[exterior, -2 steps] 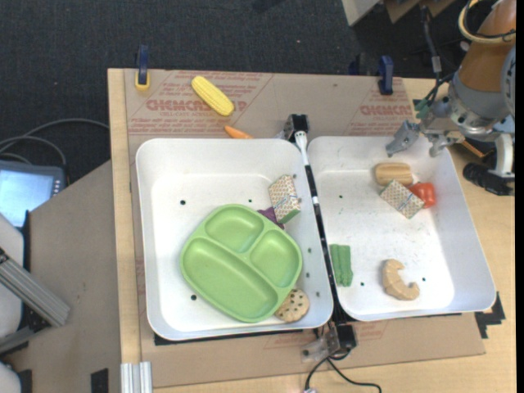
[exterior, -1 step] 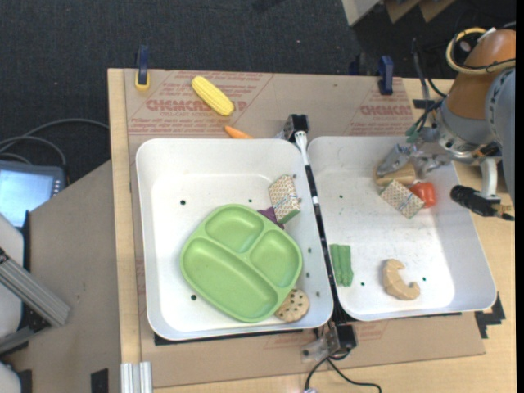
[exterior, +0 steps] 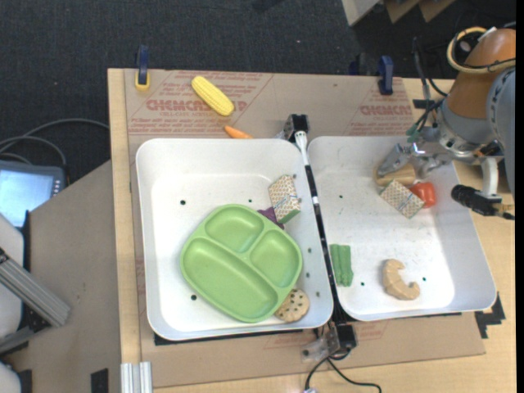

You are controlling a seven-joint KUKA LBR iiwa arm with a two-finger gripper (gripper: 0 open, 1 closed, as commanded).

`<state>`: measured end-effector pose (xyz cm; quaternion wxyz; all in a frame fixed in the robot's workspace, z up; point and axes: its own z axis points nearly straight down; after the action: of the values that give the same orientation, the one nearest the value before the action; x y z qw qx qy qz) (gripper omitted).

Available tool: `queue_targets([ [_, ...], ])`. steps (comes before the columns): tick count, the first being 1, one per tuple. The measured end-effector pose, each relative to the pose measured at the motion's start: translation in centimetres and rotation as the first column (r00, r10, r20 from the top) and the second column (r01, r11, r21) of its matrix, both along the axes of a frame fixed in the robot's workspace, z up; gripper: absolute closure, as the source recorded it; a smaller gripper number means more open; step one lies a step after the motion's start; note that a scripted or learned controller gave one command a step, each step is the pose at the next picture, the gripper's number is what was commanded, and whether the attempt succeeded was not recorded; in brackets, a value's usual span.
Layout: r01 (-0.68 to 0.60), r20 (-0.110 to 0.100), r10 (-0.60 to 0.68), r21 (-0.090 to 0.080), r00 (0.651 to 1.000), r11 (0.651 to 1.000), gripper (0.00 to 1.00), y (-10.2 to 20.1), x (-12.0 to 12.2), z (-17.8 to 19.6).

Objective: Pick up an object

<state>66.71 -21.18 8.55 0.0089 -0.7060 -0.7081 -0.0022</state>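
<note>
Two bins (exterior: 155,244): one green tray (exterior: 241,260), two patterned blocks (exterior: 283,196), one croissant (exterior: 399,279). My end effector (exterior: 399,164) above right block; opening unclear.

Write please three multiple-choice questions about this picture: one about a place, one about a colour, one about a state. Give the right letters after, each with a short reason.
1. Where does the corn cob lie?
A. in the left bin
B. on the cardboard behind the bins
C. on the green plate

2. What colour is the divided plate in the left bin?
A. green
B. blue
C. red

3. How does the cookie lie?
A. alone in the middle of the right bin
B. on the cardboard outside the bins
C. against the near edge of the plate

Answers:
1 B, the cob lies on the cardboard, past the bins' far rims.
2 A, the whole plate is light green.
3 C, the cookie sits in the left bin's near corner, touching the plate's rim.
</note>
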Motion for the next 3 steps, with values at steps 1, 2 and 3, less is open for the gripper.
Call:
queue_targets([
  [1, -0.002, -0.002, 0.002, 0.005, 1.0, 1.0, 0.0, -0.2, 0.1, 0.0],
  [2, 0.0, 0.008, 0.001, -0.014, 1.0, 1.0, 0.0, 2.7, 0.0, 0.0],
  [3, 0.002, 0.01, -0.001, -0.016, 1.0, 1.0, 1.0, 2.4, 0.0, 1.0],
])
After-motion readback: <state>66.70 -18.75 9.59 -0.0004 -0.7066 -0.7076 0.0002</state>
